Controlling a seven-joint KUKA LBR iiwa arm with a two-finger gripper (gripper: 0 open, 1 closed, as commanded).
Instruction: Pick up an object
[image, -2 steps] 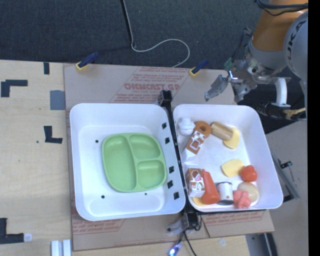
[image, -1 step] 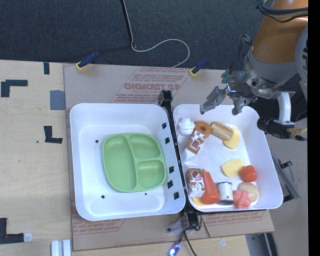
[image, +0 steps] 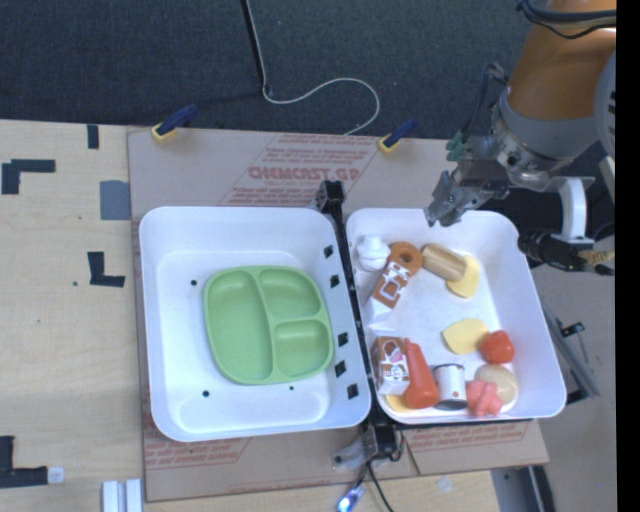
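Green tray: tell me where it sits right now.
The green tray lies flat in the left bin, about central on its floor, across the divider from the toys in the right bin.

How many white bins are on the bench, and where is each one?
2. The left bin holds a green divided plate. The right bin holds a pile of small toy foods; the gripper hangs over its far edge.
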